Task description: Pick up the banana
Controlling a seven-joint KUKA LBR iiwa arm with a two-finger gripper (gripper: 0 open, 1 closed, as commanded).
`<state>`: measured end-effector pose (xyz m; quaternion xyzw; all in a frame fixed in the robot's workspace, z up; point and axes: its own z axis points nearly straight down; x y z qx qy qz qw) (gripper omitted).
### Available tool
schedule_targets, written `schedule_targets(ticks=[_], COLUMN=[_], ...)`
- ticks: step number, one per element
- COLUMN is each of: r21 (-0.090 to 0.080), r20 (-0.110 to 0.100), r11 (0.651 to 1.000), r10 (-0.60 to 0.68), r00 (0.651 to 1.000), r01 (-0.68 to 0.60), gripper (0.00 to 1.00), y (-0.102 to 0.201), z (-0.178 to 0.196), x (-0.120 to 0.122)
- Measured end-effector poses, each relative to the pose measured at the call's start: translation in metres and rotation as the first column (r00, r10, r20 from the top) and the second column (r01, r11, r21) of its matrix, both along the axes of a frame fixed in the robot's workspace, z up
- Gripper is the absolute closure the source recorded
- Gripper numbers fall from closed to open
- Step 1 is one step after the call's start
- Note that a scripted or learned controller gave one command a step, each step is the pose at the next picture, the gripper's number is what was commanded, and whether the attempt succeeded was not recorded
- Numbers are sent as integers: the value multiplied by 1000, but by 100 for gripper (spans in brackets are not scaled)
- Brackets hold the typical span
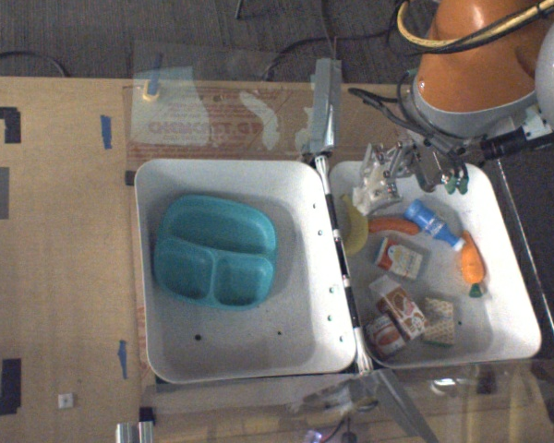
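The pincer (388, 175) hangs over the far left corner of the right bin (517, 335), above the toys; whether its jaws are wide or narrow cannot be told. The banana (354, 227), a yellowish shape, lies against that bin's left wall, just below the pincer. Beside it are an orange sausage (392, 224), a blue bottle (432, 223), a carrot (471, 263) and small cartons (402, 257). The left bin (295, 340) holds a teal divided plate (216, 250) on the wooden worktop (55, 247).
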<state>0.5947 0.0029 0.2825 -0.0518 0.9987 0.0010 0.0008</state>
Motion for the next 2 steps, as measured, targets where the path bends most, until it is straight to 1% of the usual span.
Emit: schedule_targets(ticks=[1,2], r21=[-1,1], r20=[-2,3], r11=[973,990], r10=[-233,-140], r00=[973,990], r01=[233,140], gripper=[100,100], y=[23,112], z=[-28,28], x=[-54,4])
